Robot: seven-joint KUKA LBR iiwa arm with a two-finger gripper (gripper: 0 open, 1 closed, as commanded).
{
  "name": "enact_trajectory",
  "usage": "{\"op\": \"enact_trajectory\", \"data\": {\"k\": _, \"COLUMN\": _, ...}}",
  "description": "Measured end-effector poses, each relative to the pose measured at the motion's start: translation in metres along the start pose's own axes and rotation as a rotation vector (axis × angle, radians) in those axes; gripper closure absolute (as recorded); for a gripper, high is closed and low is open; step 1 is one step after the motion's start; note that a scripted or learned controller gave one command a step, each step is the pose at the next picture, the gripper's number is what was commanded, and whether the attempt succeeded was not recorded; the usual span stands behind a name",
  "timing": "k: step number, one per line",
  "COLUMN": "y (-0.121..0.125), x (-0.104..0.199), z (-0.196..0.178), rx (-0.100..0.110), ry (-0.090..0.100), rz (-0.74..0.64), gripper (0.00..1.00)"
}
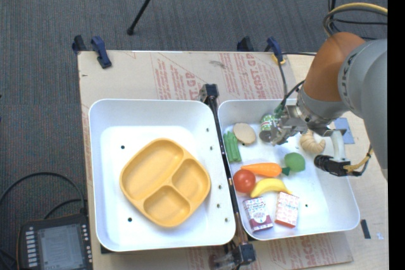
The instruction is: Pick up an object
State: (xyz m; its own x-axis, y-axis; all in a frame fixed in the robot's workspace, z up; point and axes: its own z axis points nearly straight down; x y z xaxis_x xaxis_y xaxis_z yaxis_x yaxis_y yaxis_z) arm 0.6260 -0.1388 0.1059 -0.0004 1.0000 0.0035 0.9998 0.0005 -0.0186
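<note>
The right bin [329, 212] holds several toy foods. A small green and white can [269, 124] lies near its back wall, and my gripper [283, 130] hangs right beside it on the can's right, low over the bin. The arm's wrist covers what is directly beneath it. Close by are a beige round piece [244, 133], a green pod [232, 147], a carrot [262, 169], a tomato [244, 181], a banana [271, 186], a green fruit [294, 162] and a beige knobbly piece [312, 143].
Two small red and white boxes [258, 213] [286, 209] lie at the right bin's front. A yellow divided plate [166, 182] sits in the left bin [107, 117]. Clamps [100, 50] grip the bench's back edge. A black cable end [332, 165] dangles over the right bin.
</note>
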Motion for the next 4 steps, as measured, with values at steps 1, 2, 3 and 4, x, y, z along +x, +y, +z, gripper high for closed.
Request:
{"op": "enact_trajectory", "data": {"k": 1, "y": 0.0, "x": 0.0, "z": 0.0, "rx": -0.002, "ry": 0.0, "rz": 0.0, "gripper": 0.0}}
{"op": "enact_trajectory", "data": {"k": 2, "y": 0.0, "x": 0.0, "z": -0.01, "rx": -0.001, "ry": 0.001, "rz": -0.002, "gripper": 1.0}}
{"op": "enact_trajectory", "data": {"k": 3, "y": 0.0, "x": 0.0, "z": -0.01, "rx": -0.001, "ry": 0.0, "rz": -0.002, "gripper": 0.0}}
{"op": "enact_trajectory", "data": {"k": 4, "y": 0.019, "x": 0.038, "z": 0.017, "rx": -0.017, "ry": -0.002, "rz": -0.003, "gripper": 0.0}}
